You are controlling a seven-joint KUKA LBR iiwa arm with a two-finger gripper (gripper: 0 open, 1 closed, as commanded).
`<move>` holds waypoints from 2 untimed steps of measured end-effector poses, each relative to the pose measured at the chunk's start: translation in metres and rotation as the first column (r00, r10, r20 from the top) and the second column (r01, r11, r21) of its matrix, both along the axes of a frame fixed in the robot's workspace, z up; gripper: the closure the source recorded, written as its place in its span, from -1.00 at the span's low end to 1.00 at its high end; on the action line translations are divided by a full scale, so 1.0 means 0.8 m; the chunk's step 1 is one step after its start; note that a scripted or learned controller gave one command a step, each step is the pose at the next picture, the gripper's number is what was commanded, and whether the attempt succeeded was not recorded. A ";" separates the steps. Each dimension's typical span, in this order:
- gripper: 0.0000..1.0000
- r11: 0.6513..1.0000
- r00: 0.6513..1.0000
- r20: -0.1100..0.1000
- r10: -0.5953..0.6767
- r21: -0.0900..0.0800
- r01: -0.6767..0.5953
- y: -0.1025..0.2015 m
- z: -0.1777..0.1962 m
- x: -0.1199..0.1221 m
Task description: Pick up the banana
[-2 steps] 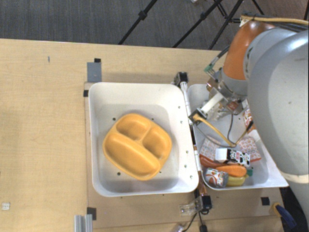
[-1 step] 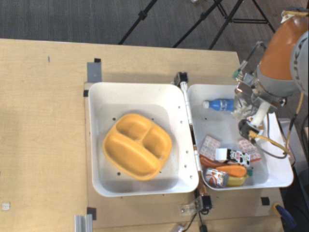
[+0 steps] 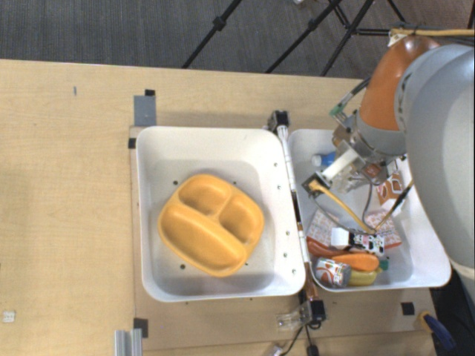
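Note:
The banana (image 3: pixel 364 278) shows as a short yellow piece at the front edge of the right bin (image 3: pixel 427 269), tucked under an orange carrot (image 3: pixel 358 262) and next to a small can (image 3: pixel 332 272). My gripper (image 3: pixel 357 237) hangs low in the right bin, just above the carrot and a little behind the banana. Nothing can be seen held in it. The grey arm with its orange band (image 3: pixel 386 95) covers the bin's far right part.
A yellow divided plate (image 3: pixel 212 222) lies in the left bin (image 3: pixel 208 143). The right bin also holds a red item (image 3: pixel 318 245), a patterned packet (image 3: pixel 386 193) and a blue-capped thing (image 3: pixel 320 159), crowded near the front.

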State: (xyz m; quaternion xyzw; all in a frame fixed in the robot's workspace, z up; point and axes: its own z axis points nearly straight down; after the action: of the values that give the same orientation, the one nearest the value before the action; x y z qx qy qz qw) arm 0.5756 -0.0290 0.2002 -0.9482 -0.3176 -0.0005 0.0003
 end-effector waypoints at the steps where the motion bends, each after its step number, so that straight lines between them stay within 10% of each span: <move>1: -1.00 0.999 0.999 0.001 0.053 -0.001 -0.053 -0.132 -0.052 -0.028; 2: -1.00 0.999 0.999 0.000 -0.053 0.000 0.053 -0.076 -0.137 0.083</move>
State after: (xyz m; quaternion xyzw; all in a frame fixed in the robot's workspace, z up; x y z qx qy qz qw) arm 0.6419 -0.0896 0.0905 -0.9563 -0.2924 -0.0006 0.0001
